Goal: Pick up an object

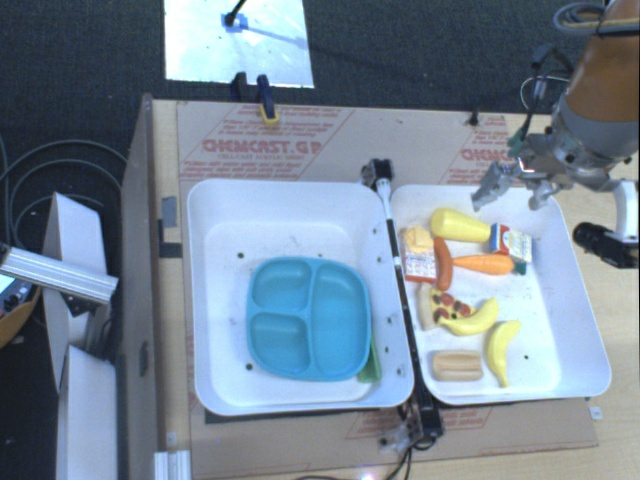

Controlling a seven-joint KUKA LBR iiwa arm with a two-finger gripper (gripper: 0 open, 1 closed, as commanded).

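My gripper [516, 190] hangs over the far edge of the right bin [585, 343], its two fingers spread open with nothing between them. Just below it lies a yellow lemon-shaped piece [459, 226]. Beside that sit an orange carrot [485, 264], a small white carton [516, 244], a yellow cheese block [418, 242] and a red-orange sausage [443, 262]. Nearer the front lie a banana [470, 317], a second yellow banana piece [500, 349] and a tan bread roll [456, 365].
The left bin [215, 233] holds a blue divided tray [307, 317] with a green item [371, 365] peeking from under its right edge. A black clamp [379, 174] joins the bins at the back. Cardboard lies beneath both bins.
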